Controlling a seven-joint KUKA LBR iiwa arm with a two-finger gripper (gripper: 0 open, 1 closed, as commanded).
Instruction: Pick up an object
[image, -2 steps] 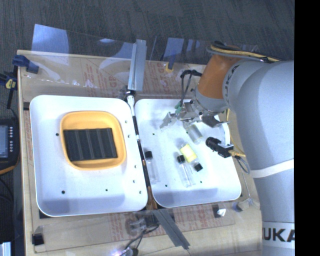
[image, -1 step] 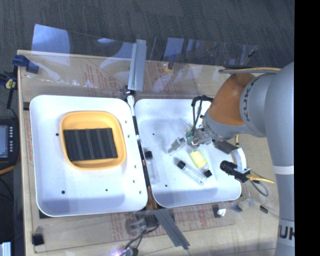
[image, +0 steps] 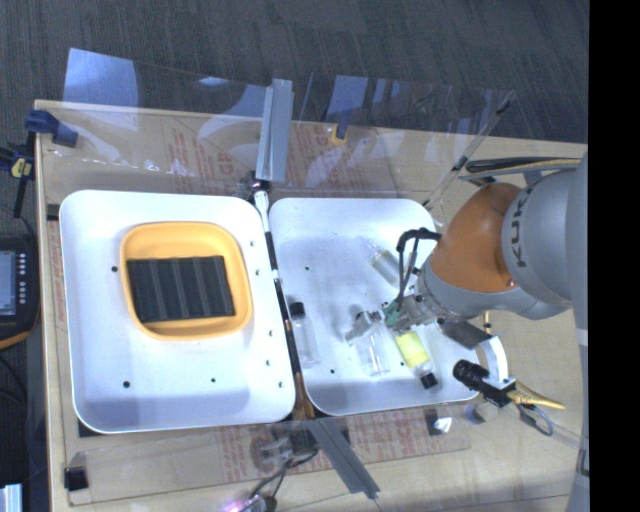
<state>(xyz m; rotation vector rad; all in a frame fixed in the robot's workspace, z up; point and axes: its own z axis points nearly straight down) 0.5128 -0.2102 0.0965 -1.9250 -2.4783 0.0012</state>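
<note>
Bins sit side by side on the bench: the left bin carries an orange tray with a dark ribbed insert. Direct your attention to the right bin, where the arm reaches in from the right edge of the camera view. The gripper is low over the bin floor, near the bin's front right corner. You cannot tell from this angle how it is set or whether it grips anything. Just beside it, toward the front, lies a yellow marker with a black cap. Clear plastic items lie scattered to its left. A thin clear tube with a black cap lies along the bin's left wall.
</note>
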